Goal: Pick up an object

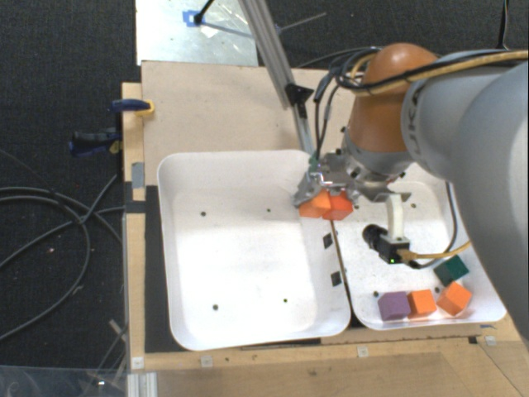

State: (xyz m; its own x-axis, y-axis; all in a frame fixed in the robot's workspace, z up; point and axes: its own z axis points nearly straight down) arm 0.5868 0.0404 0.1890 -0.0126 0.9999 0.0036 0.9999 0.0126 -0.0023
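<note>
An orange block (326,206) sits between the fingers of my gripper (324,198), which is shut on it above the seam between the two bins. The block hangs clear of the bin floor, just over the left bin's right rim. In the right bin (430,195), near its front edge, lie a purple cube (394,306), an orange cube (422,303), another orange block (455,298) and a dark green block (451,269).
The left bin (240,255) lies to the gripper's left. The grey arm and its orange band (388,98) cover much of the right bin. A metal pole (269,31) slants down behind the gripper. Blue clamps (124,106) grip the bench's left edge.
</note>
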